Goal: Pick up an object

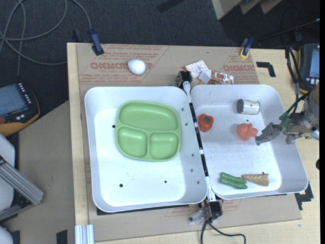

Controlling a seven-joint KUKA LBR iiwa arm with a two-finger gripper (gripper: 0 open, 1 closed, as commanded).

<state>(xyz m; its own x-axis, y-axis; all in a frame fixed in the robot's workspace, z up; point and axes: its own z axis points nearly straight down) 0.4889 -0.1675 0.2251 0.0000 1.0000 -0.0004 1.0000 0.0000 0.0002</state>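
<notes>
The right bin (pixel 284 151) holds several small objects. A red toy (pixel 247 131) lies near its middle, and an orange-red toy (pixel 205 122) rests by its left wall. A silver can (pixel 248 106) lies on its side toward the back. At the front sit a green vegetable toy (pixel 233 180) and a tan cone-shaped piece (pixel 256 179). My gripper (pixel 266 134) reaches in low from the right, just right of the red toy and apart from it. Nothing shows between its tips.
The left bin (pixel 101 177) carries a green divided plate (pixel 148 130). A white egg-like ball (pixel 136 66) and some small packets (pixel 205 74) lie on the cardboard behind the bins. Blue clamps (pixel 94 41) hold the board's back edge.
</notes>
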